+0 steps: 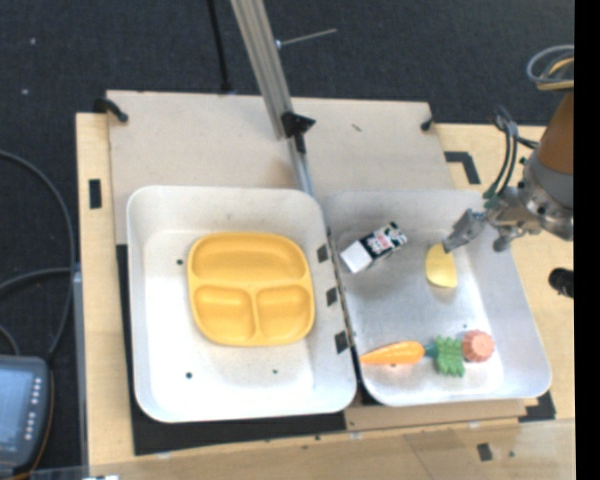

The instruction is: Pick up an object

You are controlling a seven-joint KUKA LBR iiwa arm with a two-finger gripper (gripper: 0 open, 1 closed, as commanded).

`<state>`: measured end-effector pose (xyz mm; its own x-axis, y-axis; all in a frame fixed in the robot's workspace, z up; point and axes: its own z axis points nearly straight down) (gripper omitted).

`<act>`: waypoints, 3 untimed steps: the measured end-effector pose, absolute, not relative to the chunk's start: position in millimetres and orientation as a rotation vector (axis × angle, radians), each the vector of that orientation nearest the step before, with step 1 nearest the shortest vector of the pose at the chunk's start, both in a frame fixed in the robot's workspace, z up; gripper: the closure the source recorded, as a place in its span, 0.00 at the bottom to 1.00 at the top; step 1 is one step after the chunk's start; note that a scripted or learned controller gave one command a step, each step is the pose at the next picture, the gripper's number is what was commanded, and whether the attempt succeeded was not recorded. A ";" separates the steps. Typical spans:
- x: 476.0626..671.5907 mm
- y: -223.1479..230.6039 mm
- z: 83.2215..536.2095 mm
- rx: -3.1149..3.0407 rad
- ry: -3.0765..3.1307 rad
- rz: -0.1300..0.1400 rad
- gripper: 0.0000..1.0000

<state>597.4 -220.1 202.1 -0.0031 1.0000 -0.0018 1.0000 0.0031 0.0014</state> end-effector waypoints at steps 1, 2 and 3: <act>597.4 -220.1 202.2 2.215 2.224 -0.001 0.00; 604.2 -215.2 155.2 2.215 2.229 -0.003 0.00; 603.6 -216.0 102.7 2.220 2.224 -0.004 0.00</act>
